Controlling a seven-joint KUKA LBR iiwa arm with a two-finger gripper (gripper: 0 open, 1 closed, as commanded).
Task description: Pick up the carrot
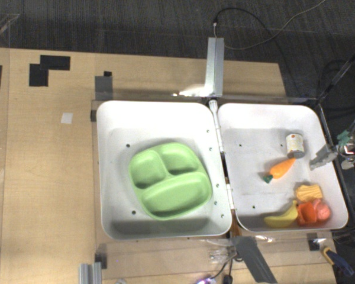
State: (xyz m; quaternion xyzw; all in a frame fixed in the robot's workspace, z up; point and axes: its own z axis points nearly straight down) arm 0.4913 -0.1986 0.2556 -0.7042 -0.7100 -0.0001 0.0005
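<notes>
Carrot (282, 169) lies loose mid right bin (254, 123), free for grabbing; gripper (325, 156) parked at bin's right rim, open/shut can't tell.

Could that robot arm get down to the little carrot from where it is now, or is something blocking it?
Probably yes. The carrot lies in the open in the right bin, apart from the small can and the corn. The gripper sits just to its right with nothing between.

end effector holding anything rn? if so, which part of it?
Nothing is held. The end effector sits at the right bin's right edge, apart from the carrot, which lies loose on the bin floor.
</notes>
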